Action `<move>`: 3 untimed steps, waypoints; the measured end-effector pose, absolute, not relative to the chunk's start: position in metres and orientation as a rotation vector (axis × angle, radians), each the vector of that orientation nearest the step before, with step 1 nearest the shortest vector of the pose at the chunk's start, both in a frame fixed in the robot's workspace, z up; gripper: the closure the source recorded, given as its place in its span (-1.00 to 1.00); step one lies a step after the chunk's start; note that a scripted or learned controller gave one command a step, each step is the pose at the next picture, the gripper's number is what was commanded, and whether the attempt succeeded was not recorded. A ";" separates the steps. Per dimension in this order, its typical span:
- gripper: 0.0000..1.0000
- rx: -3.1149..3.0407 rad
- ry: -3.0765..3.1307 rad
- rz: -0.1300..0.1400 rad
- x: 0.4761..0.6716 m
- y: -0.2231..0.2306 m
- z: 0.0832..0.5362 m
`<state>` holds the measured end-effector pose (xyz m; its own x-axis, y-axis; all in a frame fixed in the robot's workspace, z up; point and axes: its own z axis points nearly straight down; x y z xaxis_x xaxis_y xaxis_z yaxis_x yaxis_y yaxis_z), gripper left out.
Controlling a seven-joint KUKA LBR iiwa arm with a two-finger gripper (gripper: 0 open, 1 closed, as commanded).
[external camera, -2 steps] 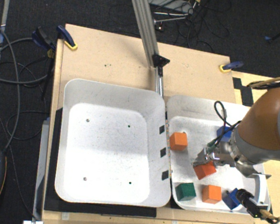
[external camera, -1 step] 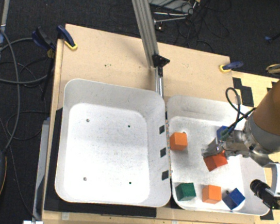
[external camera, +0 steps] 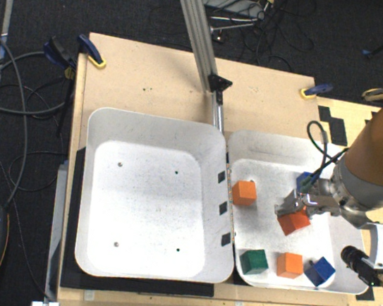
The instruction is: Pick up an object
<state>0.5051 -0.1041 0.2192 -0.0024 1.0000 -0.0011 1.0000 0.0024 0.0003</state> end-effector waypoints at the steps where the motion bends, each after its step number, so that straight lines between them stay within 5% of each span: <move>1: 1.00 2.214 2.232 0.000 0.511 -0.052 0.211; 3: 1.00 2.212 2.231 0.004 0.531 0.048 0.229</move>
